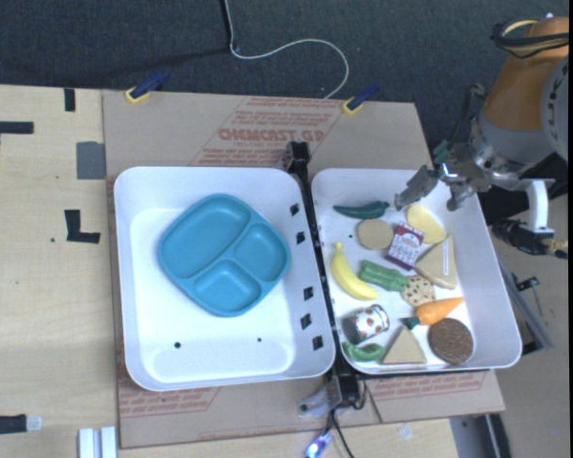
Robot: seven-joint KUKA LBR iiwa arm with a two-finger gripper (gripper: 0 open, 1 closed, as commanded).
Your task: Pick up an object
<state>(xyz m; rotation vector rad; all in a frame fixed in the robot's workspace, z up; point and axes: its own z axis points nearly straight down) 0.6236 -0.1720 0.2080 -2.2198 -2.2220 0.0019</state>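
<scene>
- Toy food items are what the task is about, and they all lie in the right bin (497,284), none lifted yet.
- Gripper (437,188) hovers over that bin's far edge with its two fingers spread apart and nothing between them; the grasp is still to come.
- Nearest to the gripper, just below it in the bin, is a pale yellow lemon-shaped piece (426,220), with a green chili pepper (360,208) to its left along the far wall.
- Toward the bin's middle lie a tan potato-like piece (371,234), a small printed packet (405,246), a banana (347,273) and a green pea pod (382,277), packed close, some touching.
- Near the bin's front wall sit a carrot (438,309), a brown cookie-like disc (451,340), a small tin can (366,323) and a sandwich wedge (404,349).
- Crowding looks like the main obstacle: fingers coming down on one piece may well nudge its neighbours.
- Beside the right bin, the left bin (134,256) holds a blue divided plate (223,254).
</scene>
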